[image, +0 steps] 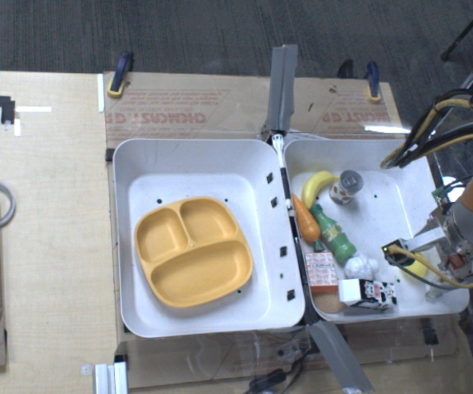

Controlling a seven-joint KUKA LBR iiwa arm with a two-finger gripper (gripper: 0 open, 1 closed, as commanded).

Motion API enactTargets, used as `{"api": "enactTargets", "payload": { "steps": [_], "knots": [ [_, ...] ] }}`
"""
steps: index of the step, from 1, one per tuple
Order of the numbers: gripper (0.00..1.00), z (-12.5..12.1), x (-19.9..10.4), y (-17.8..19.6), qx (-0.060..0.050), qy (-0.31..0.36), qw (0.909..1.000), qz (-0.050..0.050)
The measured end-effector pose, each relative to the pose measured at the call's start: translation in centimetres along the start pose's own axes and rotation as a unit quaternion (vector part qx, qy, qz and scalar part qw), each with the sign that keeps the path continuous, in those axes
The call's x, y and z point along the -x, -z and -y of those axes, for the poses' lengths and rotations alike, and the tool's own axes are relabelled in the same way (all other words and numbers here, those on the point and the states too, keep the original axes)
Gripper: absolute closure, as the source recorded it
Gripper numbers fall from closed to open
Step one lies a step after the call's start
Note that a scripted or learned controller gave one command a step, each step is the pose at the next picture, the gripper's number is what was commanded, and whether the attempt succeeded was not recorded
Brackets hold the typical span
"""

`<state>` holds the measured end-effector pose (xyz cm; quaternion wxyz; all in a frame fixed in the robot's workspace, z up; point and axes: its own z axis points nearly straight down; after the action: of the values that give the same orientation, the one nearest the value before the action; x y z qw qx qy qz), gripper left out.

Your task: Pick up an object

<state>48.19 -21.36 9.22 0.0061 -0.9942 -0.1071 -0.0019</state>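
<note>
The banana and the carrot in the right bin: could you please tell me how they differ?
The banana is yellow and curved; the carrot is orange and nearly straight. The banana lies nearer the bin's far wall; the carrot lies nearer the camera, along the left wall beside the green bottle. Both lie flat in the right bin.

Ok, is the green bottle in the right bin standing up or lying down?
Lying down. The green bottle rests on its side on the floor of the right bin, its length showing from above, beside the carrot and below the banana.
</note>
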Motion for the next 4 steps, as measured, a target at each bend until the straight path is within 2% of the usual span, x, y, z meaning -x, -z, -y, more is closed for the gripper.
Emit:
{"api": "enactTargets", "payload": {
  "steps": [1, 2, 3, 4],
  "knots": [
    [1.0, -0.2, 0.3, 0.8, 0.001, 0.0, 1.0, 0.004],
    [1.0, -2.0, -6.9, -0.5, -0.005, 0.002, 0.9999, 0.014],
    [1.0, -3.3, -12.8, -0.6, -0.006, 0.009, 0.9998, 0.015],
    [0.0, -3.1, -13.7, -0.3, -0.001, 0.014, 0.9999, 0.004]
  ]
}}
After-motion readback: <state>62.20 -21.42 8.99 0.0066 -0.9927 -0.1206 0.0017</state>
